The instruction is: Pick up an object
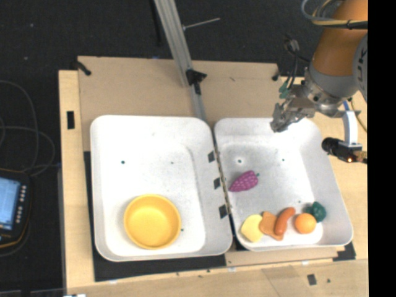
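Note:
In the right bin [309, 150] lie a purple grape bunch [244, 181] near the middle left, and along the front edge a pale yellow piece [251, 227], an orange sausage-shaped toy [283, 220], an orange ball [304, 223] and a dark green item [317, 211]. My gripper [279, 122] hangs over the bin's back edge, above and to the right of the grapes, well apart from every object. Nothing shows between its fingers.
A yellow bowl [152, 221] sits at the front of the left bin [124, 147]. A slanted metal pole [179, 48] rises behind the bins. The bench's cardboard top [136, 85] surrounds both bins. A black device [11, 209] lies off the bench at the left.

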Controlling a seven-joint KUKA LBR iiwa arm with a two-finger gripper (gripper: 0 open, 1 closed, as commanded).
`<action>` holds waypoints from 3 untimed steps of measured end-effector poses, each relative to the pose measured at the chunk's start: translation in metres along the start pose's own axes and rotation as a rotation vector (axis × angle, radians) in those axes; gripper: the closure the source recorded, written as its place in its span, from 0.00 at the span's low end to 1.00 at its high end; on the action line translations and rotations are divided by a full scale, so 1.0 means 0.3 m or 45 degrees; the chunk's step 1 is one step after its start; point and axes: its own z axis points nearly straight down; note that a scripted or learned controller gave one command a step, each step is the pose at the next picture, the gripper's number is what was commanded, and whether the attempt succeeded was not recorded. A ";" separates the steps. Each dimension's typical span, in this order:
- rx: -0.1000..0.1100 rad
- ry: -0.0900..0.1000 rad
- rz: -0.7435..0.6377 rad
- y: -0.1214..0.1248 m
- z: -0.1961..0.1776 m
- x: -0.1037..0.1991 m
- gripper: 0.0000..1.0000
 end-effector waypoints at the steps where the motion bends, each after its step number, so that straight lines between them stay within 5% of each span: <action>1: 0.002 0.000 0.001 0.040 -0.011 0.138 1.00; 3: 0.005 0.001 -0.004 0.076 0.074 0.487 1.00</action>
